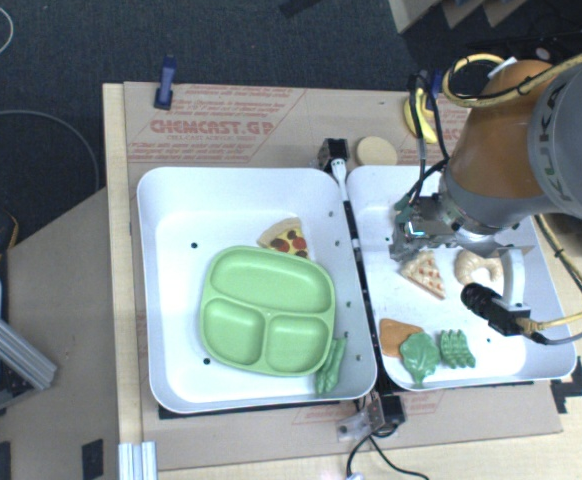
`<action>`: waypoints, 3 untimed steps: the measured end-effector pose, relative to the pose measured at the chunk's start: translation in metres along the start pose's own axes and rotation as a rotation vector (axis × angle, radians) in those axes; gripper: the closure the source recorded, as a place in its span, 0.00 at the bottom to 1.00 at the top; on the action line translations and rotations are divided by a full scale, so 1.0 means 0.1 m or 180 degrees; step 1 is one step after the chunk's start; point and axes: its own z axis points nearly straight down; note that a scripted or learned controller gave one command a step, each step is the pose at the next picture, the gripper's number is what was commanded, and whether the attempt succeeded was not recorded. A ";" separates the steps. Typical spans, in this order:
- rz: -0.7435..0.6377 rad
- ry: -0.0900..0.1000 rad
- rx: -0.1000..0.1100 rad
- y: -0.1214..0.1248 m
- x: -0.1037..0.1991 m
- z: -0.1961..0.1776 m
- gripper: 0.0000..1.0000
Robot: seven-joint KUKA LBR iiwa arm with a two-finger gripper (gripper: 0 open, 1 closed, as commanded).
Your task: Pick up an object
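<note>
The gripper (415, 236) hangs low in the right bin (541, 368), tips just above a toy pizza slice (425, 274); how far it's open I cannot tell. Right beside it lies a pale croissant (477, 267). Off to its left, in the other bin (161, 298), sit a green divided plate (267, 310) and 1 more pizza slice (285, 237).
</note>
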 end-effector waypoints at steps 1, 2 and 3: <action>0.0022 -0.0004 -0.0005 -0.32 0.11 -1.32 1.00; 0.0006 0.0004 0.0060 -0.60 0.88 -1.21 1.00; 0.0015 0.0007 -0.0006 -0.55 1.19 -2.44 1.00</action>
